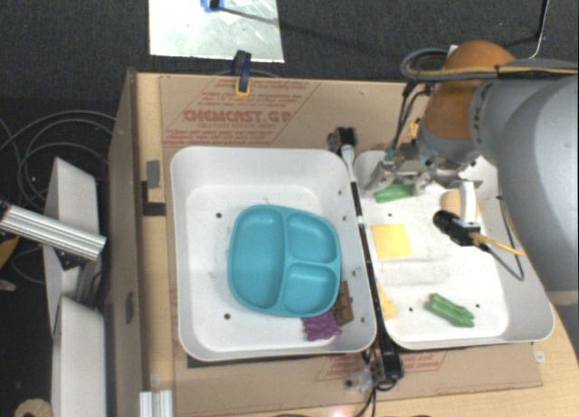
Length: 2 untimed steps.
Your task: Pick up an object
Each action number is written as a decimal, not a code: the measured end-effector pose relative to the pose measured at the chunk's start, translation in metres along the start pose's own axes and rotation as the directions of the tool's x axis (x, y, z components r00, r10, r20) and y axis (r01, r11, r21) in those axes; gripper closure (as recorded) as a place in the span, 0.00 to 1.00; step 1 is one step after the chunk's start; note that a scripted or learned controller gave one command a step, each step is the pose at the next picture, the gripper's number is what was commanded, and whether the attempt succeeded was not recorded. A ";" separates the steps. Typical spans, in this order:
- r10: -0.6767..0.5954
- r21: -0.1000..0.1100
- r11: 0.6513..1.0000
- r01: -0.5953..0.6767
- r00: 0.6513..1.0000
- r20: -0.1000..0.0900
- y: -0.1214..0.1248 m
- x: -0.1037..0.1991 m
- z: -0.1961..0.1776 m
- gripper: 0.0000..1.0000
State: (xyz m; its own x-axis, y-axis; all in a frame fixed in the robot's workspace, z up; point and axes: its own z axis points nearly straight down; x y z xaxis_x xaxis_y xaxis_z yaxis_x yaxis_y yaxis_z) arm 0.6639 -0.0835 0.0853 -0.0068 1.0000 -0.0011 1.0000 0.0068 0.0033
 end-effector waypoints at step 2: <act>0.001 0.000 1.000 -0.001 1.000 -0.002 0.001 -0.001 -0.013 0.00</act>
State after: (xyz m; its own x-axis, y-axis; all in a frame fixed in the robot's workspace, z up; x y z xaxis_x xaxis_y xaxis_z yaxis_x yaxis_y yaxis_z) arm 0.6647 -0.0847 0.0979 -0.0058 1.0000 0.0007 1.0000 0.0058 0.0029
